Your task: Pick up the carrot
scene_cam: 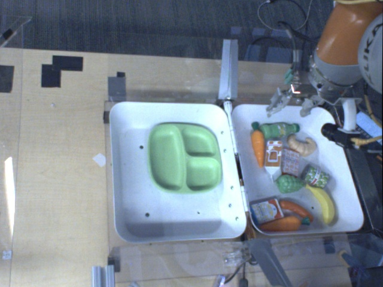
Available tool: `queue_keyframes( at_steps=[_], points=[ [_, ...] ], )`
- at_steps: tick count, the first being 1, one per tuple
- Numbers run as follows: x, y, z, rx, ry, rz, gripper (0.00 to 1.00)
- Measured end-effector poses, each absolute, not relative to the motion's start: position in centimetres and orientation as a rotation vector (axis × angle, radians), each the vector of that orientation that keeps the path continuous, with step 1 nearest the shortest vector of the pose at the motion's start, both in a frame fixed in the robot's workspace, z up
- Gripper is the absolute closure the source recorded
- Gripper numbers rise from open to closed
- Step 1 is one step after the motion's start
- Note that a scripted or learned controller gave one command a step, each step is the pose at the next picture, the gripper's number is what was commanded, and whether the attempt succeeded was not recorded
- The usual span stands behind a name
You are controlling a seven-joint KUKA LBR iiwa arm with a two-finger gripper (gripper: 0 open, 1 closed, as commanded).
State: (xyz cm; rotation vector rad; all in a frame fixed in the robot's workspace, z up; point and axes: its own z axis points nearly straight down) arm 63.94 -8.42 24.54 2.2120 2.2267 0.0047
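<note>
Hand [291, 102] hovers over right bin [353, 211] (carrot [257, 147] inside).

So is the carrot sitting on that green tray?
No, the carrot lies in the right bin among other toy foods, while the green tray sits in the left bin.

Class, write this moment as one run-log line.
tool: open, above right bin's far edge | carrot: lying in right bin, untouched | left bin: green tray
</note>
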Motion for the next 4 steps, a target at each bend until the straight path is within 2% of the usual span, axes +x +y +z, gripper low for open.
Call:
queue_keyframes(
  at_steps=[1,2,3,4],
  points=[
    [60.5,-8.3,9.7,2.249,2.187,0.007,0.00],
    [60.7,-5.0,20.1,2.470,1.934,0.008,0.00],
    [60.1,3.4,18.5,2.458,1.955,0.004,0.00],
    [59.9,6.7,13.6,2.359,2.038,0.013,0.00]
  ],
)
